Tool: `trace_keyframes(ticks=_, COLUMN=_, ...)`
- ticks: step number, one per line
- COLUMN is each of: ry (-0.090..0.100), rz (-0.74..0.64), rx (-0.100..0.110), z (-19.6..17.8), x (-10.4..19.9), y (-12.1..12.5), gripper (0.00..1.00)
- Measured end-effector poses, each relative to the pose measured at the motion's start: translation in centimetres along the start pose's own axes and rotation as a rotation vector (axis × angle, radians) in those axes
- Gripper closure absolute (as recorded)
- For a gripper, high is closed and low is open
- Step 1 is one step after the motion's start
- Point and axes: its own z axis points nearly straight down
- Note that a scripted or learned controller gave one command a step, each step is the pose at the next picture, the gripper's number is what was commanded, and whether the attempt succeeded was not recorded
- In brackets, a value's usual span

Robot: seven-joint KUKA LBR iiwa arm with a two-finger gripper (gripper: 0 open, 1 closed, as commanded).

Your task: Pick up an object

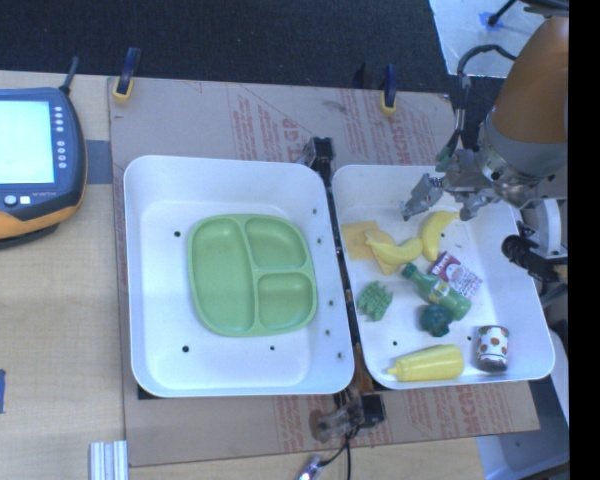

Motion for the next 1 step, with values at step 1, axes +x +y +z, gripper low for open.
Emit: trace_keyframes(ticks=1, ry=-0.001, rz=0.000, rx=0.003, z=3.67, x=-4.45, y=0.97, gripper=0.00)
